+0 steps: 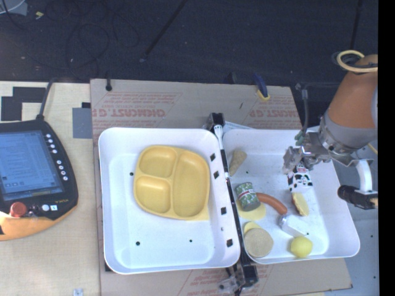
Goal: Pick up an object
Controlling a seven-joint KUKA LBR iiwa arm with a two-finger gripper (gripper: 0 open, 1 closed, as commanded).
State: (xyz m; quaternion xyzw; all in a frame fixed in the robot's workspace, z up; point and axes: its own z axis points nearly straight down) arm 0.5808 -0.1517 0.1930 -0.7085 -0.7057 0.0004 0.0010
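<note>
Hand (300,163) at right-centre of frame over the right bin (336,184), just above a black-and-white toy (300,180); can't tell its opening.

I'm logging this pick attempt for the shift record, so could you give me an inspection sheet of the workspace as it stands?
Surface: bench covered with cardboard sheet, bearing the left bin and right bin side by side.
Job's things: in the right bin, a green-labelled can, sausage, yellow ball, round tan disc, bread piece, beige lump, black-and-white cow toy.
Clutter: yellow divided plate in the left bin.
Grippers: gripper low over the right bin, right above the cow toy; finger state unclear.
Cables: dark cables on the black floor behind the bench.
Surroundings: control pendant at left.
</note>
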